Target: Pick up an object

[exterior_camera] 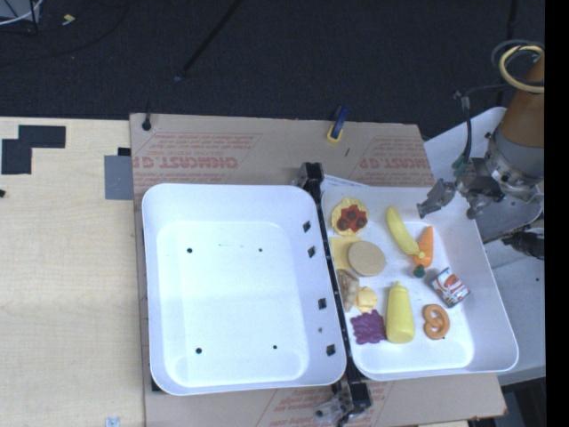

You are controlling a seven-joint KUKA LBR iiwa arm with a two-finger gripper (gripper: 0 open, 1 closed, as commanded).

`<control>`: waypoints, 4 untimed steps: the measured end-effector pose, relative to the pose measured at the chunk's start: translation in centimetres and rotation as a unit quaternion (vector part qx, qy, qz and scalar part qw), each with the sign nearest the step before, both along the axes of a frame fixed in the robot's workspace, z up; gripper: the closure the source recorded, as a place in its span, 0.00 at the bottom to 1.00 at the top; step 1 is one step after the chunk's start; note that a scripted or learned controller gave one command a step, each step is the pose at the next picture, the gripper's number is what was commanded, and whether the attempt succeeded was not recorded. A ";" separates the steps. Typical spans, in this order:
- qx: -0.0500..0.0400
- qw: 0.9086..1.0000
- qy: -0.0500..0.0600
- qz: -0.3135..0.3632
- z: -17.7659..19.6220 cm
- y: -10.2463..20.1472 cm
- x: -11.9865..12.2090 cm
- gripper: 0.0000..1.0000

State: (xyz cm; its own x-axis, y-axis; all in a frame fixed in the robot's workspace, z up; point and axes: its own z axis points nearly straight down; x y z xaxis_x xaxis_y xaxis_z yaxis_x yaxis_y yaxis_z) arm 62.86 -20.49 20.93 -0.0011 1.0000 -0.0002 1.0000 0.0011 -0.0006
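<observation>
Sitting side by side on a brown board (267, 154), two shallow white bins took up the middle of the bench. The left bin (160, 238) showed bare white floor with a few small dark dots. The right bin (493, 327) carried all the objects, gathered in its left and central parts.

Taking the right bin as a clock face, a small tart with red filling (349, 216) lay at about eleven o'clock, with a round tan disc (366, 258) just below it toward nine, overlapping a pale yellow piece. A yellow banana (401, 230) lay slanted near twelve, its lower end touching an orange carrot (425, 246) at about one. A small red and white can (450, 286) sat tilted at three o'clock. A yellow bottle (399, 313) lay near the centre toward six, a purple bunch of grapes (368, 327) touching its left side at seven, and a brown pretzel (436, 321) just beside it at five. A small yellow lump (366, 298) rested above the grapes.

The gripper (455, 198) hung over the bin's upper right rim, at about two o'clock, its dark fingers spread apart with nothing between them, well apart from the carrot and the can.
</observation>
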 end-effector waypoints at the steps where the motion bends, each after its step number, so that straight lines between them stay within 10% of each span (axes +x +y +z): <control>1: 0.002 1.000 0.003 -0.001 -12.7 -0.7 -6.8 0.00; 2: 0.002 1.000 0.003 -0.002 -12.2 3.5 -11.6 0.00; 3: -0.001 1.000 0.002 -0.002 -12.2 8.1 -8.1 0.00; 4: 0.000 1.000 -0.003 0.002 -12.1 10.2 1.8 0.00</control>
State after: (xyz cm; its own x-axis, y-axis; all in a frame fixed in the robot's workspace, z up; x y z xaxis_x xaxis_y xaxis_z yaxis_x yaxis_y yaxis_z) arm 64.66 -10.29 8.82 -0.0046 1.0000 0.0000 1.0000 0.0046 0.0051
